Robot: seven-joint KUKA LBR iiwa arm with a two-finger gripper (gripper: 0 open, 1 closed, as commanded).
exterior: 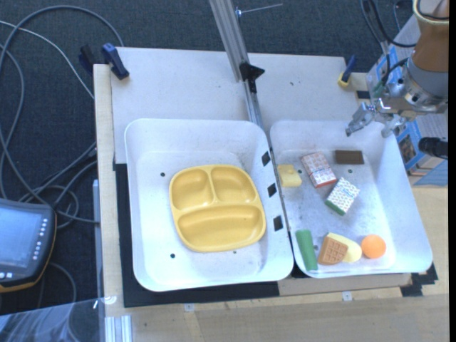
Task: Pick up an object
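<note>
My gripper [372, 125] hangs over the far right rim of the right bin [399, 191], open, with nothing between its fingers. Below it in that bin lie a brown block [348, 157], a red-and-white box [318, 169], a green-and-white box [343, 195] and a pale yellow piece [289, 176]. Along the bin's near edge sit a green cylinder [306, 249], a waffle-like cracker on a yellow piece [336, 249] and an orange ball [373, 246].
The left bin [142, 191] holds a yellow divided plate [216, 207]. A metal pole [228, 20] slants up from between the bins. Cables and a tablet pendant [21, 244] lie on the floor at left. Blue clamps [114, 59] grip the bench's back edge.
</note>
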